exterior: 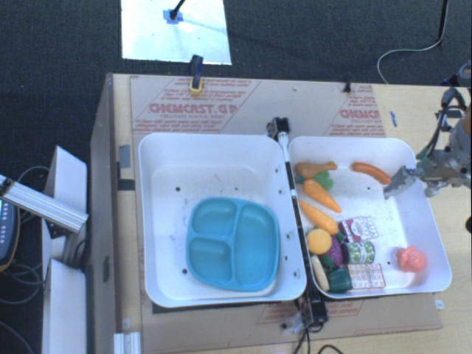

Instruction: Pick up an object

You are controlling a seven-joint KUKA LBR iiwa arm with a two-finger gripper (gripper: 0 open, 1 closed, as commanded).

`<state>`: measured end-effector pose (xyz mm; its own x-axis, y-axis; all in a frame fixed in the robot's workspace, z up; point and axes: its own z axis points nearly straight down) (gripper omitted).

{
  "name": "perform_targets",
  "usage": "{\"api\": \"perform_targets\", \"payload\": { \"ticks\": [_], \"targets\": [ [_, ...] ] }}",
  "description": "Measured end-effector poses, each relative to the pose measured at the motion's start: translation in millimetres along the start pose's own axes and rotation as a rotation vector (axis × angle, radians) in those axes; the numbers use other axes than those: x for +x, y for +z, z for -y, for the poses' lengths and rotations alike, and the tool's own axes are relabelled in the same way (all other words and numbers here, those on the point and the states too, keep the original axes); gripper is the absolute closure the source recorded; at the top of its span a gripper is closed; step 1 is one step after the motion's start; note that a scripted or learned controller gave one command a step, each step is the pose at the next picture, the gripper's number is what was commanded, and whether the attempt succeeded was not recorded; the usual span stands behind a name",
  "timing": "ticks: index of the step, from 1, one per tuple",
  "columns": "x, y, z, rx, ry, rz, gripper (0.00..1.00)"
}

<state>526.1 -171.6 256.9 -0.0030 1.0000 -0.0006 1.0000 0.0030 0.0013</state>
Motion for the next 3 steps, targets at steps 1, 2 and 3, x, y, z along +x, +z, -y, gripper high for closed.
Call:
{"api": "perform_targets", "payload": {
  "ticks": [1, 2, 3],
  "targets": [
    [50.6, 159.8, 29.3, -0.010, 0.002, 0.003, 0.00],
    [49.3, 149.2, 28.3, -0.013, 0.002, 0.006, 1.00],
    [49.6, 149.3, 28.4, -0.013, 0.002, 0.005, 0.00]
  ]
}}
